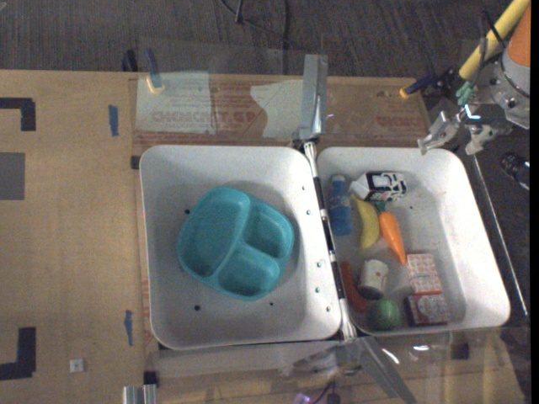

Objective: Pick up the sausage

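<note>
The sausage [353, 287] is a thin red-brown piece lying along the left wall of the right bin [476, 225], near its front, beside a white cup [373, 277]. My gripper [452, 142] hangs over the back right corner of that bin, far from the sausage. Its two fingers stand apart and open, with nothing between them.
Also in the right bin are a blue bottle [339, 205], a banana [367, 223], a carrot [392, 236], a black-and-white toy [385, 183], a green ball [386, 314] and two red cartons [425, 289]. The left bin [160, 183] holds a teal divided plate [236, 241].
</note>
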Motion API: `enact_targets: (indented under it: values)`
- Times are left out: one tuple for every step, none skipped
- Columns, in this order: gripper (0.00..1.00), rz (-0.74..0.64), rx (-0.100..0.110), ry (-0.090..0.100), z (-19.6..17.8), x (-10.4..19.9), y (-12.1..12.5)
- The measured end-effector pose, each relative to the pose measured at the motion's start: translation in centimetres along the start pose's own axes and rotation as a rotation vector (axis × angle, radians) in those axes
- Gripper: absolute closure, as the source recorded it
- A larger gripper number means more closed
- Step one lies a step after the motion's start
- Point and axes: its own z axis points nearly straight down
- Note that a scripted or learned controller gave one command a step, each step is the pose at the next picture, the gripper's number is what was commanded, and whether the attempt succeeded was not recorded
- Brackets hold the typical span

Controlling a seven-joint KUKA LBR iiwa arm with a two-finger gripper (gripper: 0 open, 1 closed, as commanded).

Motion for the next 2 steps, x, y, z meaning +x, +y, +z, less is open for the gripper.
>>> enact_targets:
  values:
    - [0.00, 0.233, 0.002, 0.000, 5.2, -2.6, -1.1]
    - [0.00, 0.210, 0.000, 0.000, 18.0, -0.9, -11.8]
